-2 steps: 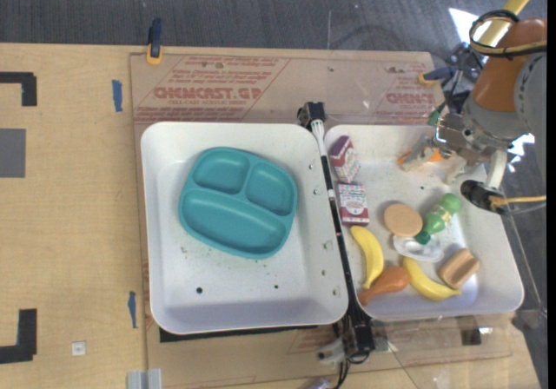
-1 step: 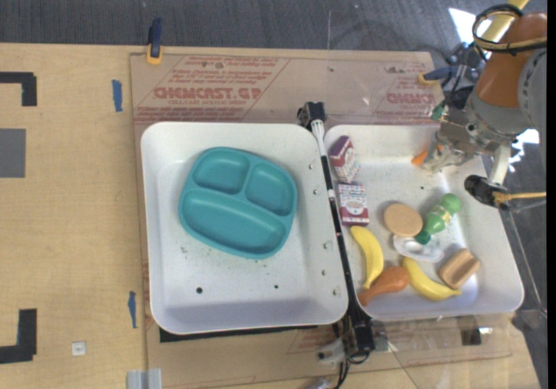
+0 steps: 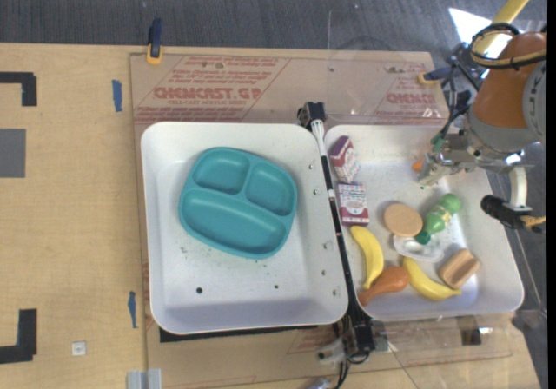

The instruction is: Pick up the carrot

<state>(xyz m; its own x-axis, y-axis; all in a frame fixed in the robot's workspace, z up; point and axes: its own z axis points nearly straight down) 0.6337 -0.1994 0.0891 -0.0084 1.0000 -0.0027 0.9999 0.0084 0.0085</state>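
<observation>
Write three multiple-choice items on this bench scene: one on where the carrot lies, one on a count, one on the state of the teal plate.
1. Where does the carrot lie?
A. On the teal plate
B. Near the front edge of the right bin, between two bananas
C. On the bench outside the bins

2. How many bananas show in the right bin?
A. One
B. Two
C. Four

3. How does the teal divided plate lie in the left bin?
A. Flat, compartments up, nothing on it
B. Flipped over
C. Heaped with fruit

Key: 1 B, the orange carrot sits low in the right bin between the bananas. 2 B, two yellow curves. 3 A, its three bare compartments face up.
</observation>
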